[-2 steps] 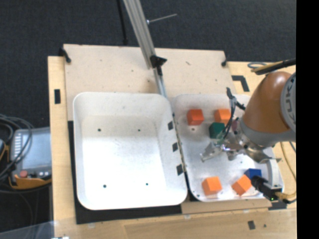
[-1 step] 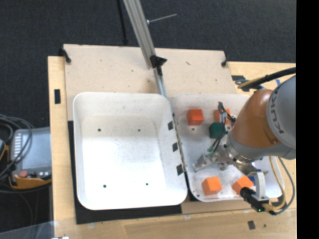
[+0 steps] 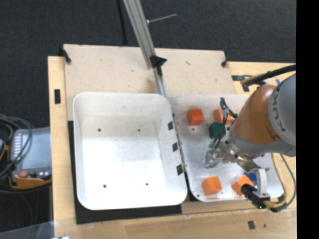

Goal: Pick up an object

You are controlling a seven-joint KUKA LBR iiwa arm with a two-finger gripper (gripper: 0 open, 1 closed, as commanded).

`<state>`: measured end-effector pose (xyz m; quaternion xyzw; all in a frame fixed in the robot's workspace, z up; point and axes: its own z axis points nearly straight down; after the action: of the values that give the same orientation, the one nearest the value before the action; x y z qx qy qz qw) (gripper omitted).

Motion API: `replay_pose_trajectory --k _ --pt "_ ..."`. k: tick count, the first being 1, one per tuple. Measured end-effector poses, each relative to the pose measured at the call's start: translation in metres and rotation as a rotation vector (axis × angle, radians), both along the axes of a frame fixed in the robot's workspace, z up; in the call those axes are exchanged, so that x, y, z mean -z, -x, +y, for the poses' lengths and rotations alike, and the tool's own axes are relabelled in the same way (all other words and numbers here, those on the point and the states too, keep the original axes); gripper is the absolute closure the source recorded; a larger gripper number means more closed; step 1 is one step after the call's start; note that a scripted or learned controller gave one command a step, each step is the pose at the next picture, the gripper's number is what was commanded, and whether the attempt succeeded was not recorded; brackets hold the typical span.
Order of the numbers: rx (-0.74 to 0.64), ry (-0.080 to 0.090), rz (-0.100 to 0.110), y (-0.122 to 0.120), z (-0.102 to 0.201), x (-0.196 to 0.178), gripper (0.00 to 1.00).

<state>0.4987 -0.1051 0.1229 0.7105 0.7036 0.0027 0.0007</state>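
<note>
We've got dark carpet all round the wooden bench, with a grey control pendant just left of it.

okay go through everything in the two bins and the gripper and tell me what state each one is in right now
Gripper: low in the right bin, fingers unclear.
Green object: loose, just above the gripper.
Top orange block: loose, apart.
Bottom orange block: loose, below the gripper.
Orange block by the arm: partly hidden.
Orange block at lower right: partly hidden.
Left bin: upright.
</note>
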Motion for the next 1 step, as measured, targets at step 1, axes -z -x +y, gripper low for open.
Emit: replay_pose_trajectory --k 1 --pt "-0.008 0.004 -0.002 0.0063 -0.0033 -0.0584 1.0"
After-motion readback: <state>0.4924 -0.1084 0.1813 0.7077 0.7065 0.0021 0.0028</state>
